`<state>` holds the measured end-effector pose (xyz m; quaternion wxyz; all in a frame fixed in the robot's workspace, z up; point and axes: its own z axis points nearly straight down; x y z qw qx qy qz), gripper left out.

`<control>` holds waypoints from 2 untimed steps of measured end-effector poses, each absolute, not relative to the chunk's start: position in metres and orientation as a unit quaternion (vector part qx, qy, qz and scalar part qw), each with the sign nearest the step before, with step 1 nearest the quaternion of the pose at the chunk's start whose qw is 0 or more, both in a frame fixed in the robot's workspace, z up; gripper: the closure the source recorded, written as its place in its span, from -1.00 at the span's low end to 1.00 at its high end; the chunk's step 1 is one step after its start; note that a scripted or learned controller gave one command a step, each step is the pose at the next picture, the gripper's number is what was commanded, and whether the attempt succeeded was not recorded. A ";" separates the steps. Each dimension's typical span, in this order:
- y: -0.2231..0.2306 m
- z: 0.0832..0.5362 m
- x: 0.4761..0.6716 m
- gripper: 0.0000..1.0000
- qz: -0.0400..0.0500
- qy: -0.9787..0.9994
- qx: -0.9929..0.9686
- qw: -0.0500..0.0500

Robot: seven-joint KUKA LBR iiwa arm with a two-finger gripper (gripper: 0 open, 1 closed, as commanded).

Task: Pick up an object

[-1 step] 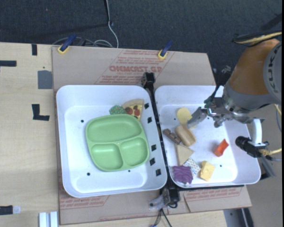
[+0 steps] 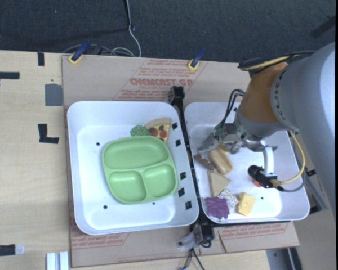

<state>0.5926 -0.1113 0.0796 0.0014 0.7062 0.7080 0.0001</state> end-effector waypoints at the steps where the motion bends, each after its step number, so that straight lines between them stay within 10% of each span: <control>1: -0.111 0.096 0.592 1.00 0.001 0.708 0.707 -0.001; 2: -0.111 0.095 0.592 -1.00 0.001 0.708 0.706 -0.001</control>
